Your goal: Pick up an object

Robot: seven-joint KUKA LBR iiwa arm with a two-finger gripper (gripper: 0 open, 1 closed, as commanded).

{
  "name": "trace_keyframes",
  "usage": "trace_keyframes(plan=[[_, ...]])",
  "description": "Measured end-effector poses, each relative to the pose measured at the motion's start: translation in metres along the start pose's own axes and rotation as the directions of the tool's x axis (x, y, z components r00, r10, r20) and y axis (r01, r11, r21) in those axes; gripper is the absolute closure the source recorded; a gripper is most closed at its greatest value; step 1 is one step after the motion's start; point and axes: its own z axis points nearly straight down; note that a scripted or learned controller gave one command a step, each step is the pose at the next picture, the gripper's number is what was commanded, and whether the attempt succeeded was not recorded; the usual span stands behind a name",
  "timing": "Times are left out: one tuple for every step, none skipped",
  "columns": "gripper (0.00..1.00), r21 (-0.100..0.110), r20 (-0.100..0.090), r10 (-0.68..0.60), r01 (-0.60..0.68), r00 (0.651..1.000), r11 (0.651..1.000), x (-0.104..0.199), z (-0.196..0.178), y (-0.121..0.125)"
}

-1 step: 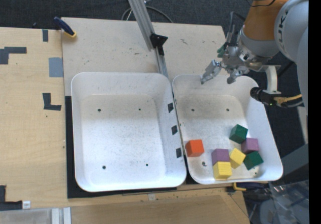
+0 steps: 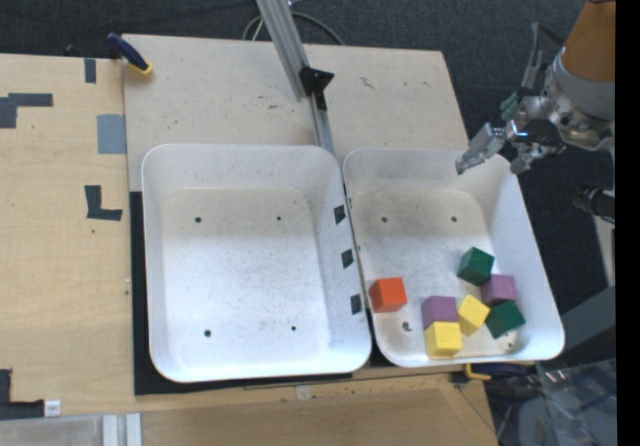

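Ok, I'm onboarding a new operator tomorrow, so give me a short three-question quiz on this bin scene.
1. True or false: the blocks lie in the left bin.
2. Multiple choice: which block sits apart from the cluster, nearest the divider between the bins? A) orange block B) a green block C) a yellow block
3. Fill in: the gripper hangs over the right bin's ____ right corner, away from the blocks.

Key: 1 false, they lie in the right bin; 2 A; 3 far.
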Motion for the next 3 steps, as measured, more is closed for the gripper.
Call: trace_keyframes(plan=[[0.00, 0.017, -0.006, -0.001, 0.001, 1.000, 1.000, 0.003, 0.072, -0.088], [0.00, -0.006, -0.002, -0.008, 0.008, 1.000, 1.000, -0.022, 0.180, -0.099], [0.00, -0.001, -0.004, -0.009, 0.009, 1.000, 1.000, 0.030, 0.073, -0.106]])
